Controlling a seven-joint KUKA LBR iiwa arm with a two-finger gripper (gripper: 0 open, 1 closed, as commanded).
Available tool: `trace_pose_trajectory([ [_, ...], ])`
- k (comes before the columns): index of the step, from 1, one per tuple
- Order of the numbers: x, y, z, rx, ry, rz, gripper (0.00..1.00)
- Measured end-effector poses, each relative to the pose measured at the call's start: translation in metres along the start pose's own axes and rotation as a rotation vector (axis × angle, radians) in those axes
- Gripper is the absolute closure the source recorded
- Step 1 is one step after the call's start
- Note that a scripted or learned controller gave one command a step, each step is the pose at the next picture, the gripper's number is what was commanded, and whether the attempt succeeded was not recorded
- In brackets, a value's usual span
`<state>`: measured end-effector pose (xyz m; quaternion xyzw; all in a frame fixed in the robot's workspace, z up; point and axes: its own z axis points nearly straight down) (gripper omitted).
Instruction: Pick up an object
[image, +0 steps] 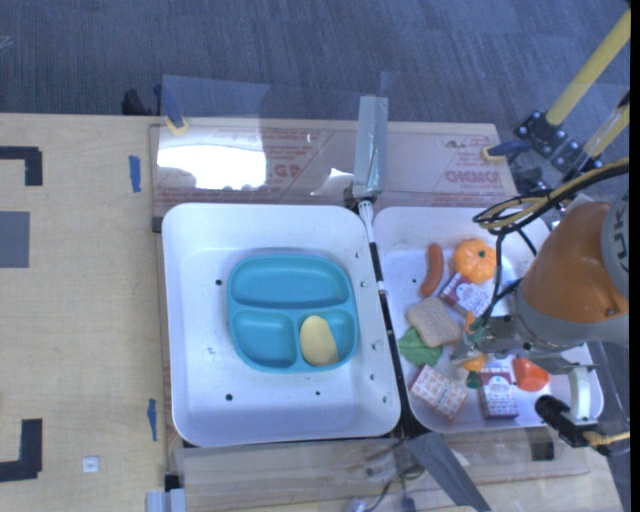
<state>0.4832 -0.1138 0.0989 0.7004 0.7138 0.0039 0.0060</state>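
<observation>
Pale wooden counter (70, 330), blue tape marks, grey carpet beyond. Two shallow white plastic bins side by side: left bin (190, 300) holding a blue three-compartment plastic tray (285, 285), a yellow oval toy lemon (318, 340) in its lower right compartment. Right bin (400, 250) crowded with toy food: orange pumpkin (475, 260), reddish sausage (432, 270), tan bread slice (433, 320), green leaf (418, 347), checked cartons (438, 390). Gripper (478, 345) low among these items, just right of the bread slice; opening and contents cannot be told.
</observation>
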Motion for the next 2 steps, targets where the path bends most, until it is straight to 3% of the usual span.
trace_pose_trajectory([
  [1, 0.032, 0.104, -0.088, 0.005, 0.004, 0.087, 1.00],
  [2, 0.033, 0.177, -0.126, 0.009, 0.002, 0.026, 1.00],
])
